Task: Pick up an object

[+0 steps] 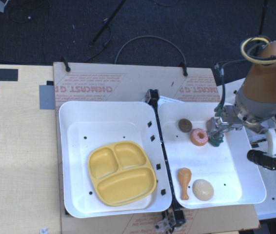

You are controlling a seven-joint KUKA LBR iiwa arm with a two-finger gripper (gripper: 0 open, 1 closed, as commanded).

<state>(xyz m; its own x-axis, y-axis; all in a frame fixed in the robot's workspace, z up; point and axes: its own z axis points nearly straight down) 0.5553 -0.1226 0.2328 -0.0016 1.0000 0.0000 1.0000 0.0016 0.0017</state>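
Gripper (216, 134) low in right bin (240, 179), near its right edge, just beside the donut (199, 137) — cannot tell how it is set or whether it has anything. Brown ball (185, 125) just left of the donut, toward the far edge. Drumstick (184, 182) and pale bun (203, 189) side by side at the near edge. Left bin (74, 130) carries a yellow tray (122, 172) — three compartments, near its near-right corner.

A single fixed camera looks down at a slant from above the tabletop (16, 145), taking in both white bins (74, 121) side by side.
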